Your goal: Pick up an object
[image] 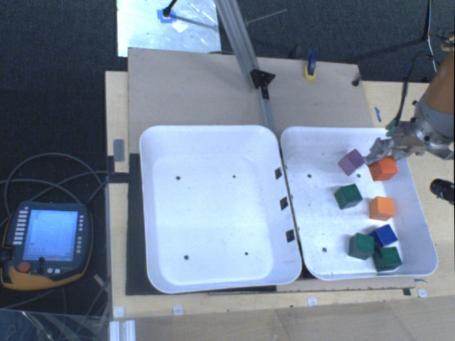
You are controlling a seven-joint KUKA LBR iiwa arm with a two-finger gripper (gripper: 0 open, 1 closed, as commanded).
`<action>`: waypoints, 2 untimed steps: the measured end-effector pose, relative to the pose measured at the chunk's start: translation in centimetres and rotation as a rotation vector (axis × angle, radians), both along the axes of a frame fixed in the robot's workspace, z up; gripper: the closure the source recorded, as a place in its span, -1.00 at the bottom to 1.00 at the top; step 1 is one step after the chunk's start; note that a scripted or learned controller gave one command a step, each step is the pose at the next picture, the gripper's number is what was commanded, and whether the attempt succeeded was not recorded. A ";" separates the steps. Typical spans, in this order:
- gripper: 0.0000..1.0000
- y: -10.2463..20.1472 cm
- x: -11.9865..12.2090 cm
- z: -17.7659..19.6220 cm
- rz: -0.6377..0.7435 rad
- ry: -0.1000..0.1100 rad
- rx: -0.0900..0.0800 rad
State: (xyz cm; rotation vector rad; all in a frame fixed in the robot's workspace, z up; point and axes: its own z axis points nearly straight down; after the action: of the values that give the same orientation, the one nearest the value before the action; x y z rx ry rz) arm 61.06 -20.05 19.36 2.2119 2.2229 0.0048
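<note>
Sitting in the far right part of the right bin (416, 212), just near of the jaws and a touch to the right: a red-orange cube (384, 168), judged the likeliest thing for picking up. Lying just left of it, apart by a narrow gap: a purple cube (350, 162), tilted so one corner is pointing toward the far rim. Hanging over that gap, at the far end of it, closer to the red-orange cube: the jaws, at the tip of the grey arm (435, 112) reaching in from the right. Looking too blurred and too small for telling whether the jaws are apart or together; nothing showing between them. No long axis mattering here, both cubes being about as wide as deep. Needing, by this reading, a short shift toward the near side and slightly right before dropping onto the red-orange cube, or slightly left for the purple one. Risking a nudge of the neighbour with either choice, the two lying so close.

Resting further out, nearer in the same bin: a green cube (348, 195), an orange cube (382, 207), then a blue cube (385, 234) crowded against two more green ones at the near right corner. Standing alongside on the bench (213, 91): the left bin (153, 212).
</note>
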 end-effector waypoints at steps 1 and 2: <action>1.00 0.0 0.2 5.3 0.000 -0.001 -0.001; 1.00 4.9 0.3 4.4 0.004 0.006 0.003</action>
State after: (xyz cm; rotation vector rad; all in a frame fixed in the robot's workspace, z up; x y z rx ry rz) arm 61.36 -15.13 23.76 2.2115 2.2321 0.0015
